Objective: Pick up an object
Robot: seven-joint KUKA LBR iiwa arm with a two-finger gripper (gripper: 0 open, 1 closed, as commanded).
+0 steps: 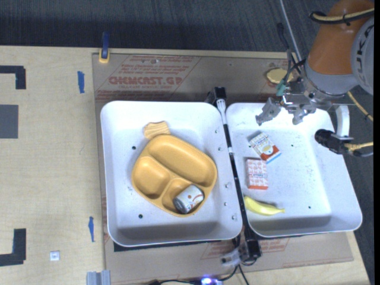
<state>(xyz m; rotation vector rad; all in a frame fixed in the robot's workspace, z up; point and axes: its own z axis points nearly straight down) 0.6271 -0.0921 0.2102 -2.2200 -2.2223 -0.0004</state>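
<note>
The two-finger pincer (279,110) is seen spread open and empty above the far end of the right-hand shallow white bin (338,209), presumably poised for descent, with a small red-and-white carton (264,145) lying just below and nearer the camera.

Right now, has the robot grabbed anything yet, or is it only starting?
Only starting. Nothing looks done: the banana, the red and white packet and the small carton all lie on the floor of the right bin. In hand: the gripper hangs open over that bin's far end, fingers holding nothing. Left: come down on one thing, close and lift it.
</note>
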